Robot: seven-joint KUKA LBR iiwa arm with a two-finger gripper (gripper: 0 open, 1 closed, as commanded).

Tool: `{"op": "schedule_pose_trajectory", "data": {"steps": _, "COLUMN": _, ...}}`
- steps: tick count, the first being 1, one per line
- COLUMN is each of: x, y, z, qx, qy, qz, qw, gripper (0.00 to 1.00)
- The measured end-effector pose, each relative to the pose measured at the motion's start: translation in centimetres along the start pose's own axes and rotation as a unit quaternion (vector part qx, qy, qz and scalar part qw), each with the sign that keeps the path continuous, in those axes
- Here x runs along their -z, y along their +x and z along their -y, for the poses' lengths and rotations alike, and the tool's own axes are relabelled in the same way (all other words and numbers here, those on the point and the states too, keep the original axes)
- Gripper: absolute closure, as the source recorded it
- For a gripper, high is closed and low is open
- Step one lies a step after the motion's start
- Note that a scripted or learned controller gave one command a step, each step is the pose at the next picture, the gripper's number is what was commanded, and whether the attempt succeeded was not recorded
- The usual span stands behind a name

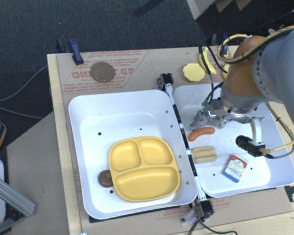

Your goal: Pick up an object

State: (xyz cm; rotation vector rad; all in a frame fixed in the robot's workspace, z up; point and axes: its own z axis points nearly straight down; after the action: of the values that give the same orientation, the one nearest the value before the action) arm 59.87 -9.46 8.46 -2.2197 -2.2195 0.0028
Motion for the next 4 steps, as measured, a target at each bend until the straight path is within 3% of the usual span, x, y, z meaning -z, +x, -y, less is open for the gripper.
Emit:
{"op": "schedule_pose_trajectory", "data": {"steps": 1, "x": 0.0, "y": 0.2, "z": -0.8, "qx": 0.0, "qy": -0.002, "qz": 0.0, "qw": 1.0, "gripper": 0.0}}
{"op": "schedule_pose_trajectory", "data": {"steps": 2, "x": 0.0, "y": 0.2, "z": 0.3, "qx": 0.0, "qy": 0.0, "qz": 0.0, "qw": 1.0, "gripper": 0.0}}
{"op": "schedule_pose_trajectory", "data": {"steps": 3, "x": 1.1, "y": 0.2, "z": 0.2, "qx": 0.0, "qy": -0.002, "qz": 0.0, "qw": 1.0, "gripper": 1.0}}
{"op": "schedule_pose_trajectory", "data": {"steps": 4, "x": 1.0, "y": 0.2, "z": 0.2, "qx": 0.0, "qy": -0.001, "qz": 0.0, "qw": 1.0, "gripper": 0.0}}
